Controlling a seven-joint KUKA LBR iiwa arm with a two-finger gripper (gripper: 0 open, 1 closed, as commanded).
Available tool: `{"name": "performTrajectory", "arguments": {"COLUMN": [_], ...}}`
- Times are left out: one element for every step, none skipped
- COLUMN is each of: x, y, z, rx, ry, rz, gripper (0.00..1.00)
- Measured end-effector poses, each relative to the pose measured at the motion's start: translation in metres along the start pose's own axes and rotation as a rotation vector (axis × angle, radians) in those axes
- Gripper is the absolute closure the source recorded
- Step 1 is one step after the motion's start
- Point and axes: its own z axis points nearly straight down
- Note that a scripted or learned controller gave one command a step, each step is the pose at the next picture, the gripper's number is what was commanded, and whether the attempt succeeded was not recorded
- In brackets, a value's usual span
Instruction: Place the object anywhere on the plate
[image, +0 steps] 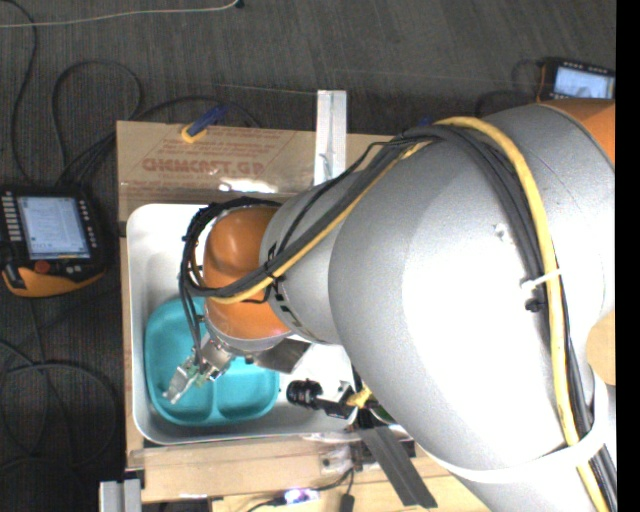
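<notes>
A turquoise plate (166, 335) with divided compartments lies in the left white bin (137, 300), filling its lower part. My gripper (186, 383) hangs low over the plate's front left compartment, pointing down and to the left. A small green and pale bit (207, 376) shows right at the gripper's tip, and I cannot tell whether it is a held object. The arm's orange band (235, 270) and big grey body hide the right part of the plate, the rest of this bin and the other bin.
A brown cardboard sheet (225, 160) lies behind the bin. A hand-held control panel (45, 235) with a lit screen rests on the dark floor to the left, among black cables. A wooden edge (230, 460) runs along the bin's front.
</notes>
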Motion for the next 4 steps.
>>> {"name": "performTrajectory", "arguments": {"x": [-0.001, -0.032, -0.017, -0.018], "y": [0.0, 0.01, 0.026, 0.026], "z": [0.002, -0.071, -0.132, -0.14], "rx": [-0.005, 0.005, 0.004, 0.007], "ry": [-0.002, 0.007, 0.007, 0.004], "rz": [-0.013, -0.064, -0.141, -0.14], "gripper": [0.0, 0.0, 0.0, 1.0]}}
